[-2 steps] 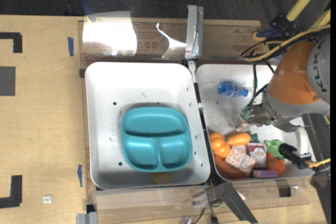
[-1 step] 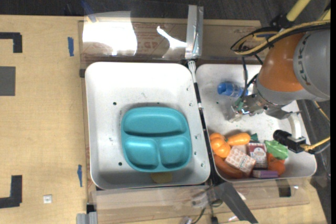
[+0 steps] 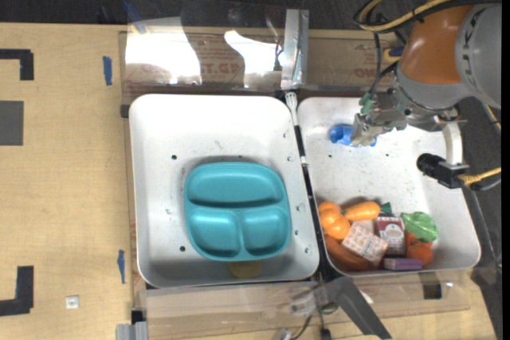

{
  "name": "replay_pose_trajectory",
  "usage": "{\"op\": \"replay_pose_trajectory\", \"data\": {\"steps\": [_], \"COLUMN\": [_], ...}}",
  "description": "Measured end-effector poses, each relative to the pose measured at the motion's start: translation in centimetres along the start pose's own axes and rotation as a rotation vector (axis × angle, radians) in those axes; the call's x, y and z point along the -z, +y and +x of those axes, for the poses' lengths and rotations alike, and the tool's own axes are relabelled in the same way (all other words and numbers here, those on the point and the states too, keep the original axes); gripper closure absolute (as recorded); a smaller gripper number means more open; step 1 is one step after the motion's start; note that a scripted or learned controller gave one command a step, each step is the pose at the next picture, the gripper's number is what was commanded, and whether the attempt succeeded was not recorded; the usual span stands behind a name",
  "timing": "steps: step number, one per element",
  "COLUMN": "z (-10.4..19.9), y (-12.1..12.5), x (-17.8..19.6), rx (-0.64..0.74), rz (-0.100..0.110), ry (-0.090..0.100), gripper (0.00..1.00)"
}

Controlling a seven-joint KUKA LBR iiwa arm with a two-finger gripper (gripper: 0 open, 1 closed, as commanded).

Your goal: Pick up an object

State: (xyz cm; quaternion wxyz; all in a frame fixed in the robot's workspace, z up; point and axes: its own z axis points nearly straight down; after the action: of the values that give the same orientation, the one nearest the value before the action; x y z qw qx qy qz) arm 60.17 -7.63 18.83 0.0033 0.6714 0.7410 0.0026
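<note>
A heap of small toy items point(image 3: 374, 233) (orange plastic pieces, small printed cartons, a green leafy piece) is seen crowded against the near wall of the right-hand shallow white bin point(image 3: 454, 207); so packed, they touch and overlap, which is judged to leave little room for fingers between them. In the left-hand shallow white bin point(image 3: 151, 171) a teal plastic divided tray point(image 3: 237, 209) lies flat, three compartments up, set toward the near side. Further back in the right bin, a small blue plastic object point(image 3: 341, 134) lies alone on bare bin floor, well apart from the heap, and is judged the likeliest pick for that reason. The two-finger gripper point(image 3: 365, 138) is positioned low just beside the blue object, on its right. Whether the fingers are open or closed cannot be told, and nothing is seen between them. Beyond the bins, a clear plastic sheet point(image 3: 215, 52) is seen on the desk point(image 3: 56, 195).
</note>
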Motion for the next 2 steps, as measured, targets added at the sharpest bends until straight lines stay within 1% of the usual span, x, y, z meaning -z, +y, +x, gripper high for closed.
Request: {"op": "replay_pose_trajectory", "data": {"steps": [1, 2], "z": [-0.03, -0.03], "y": [-0.18, -0.18], "x": [-0.33, -0.33], "rx": [-0.001, -0.001], "rz": [0.007, 0.007], "ry": [0.000, 0.000], "gripper": [0.00, 0.00]}}
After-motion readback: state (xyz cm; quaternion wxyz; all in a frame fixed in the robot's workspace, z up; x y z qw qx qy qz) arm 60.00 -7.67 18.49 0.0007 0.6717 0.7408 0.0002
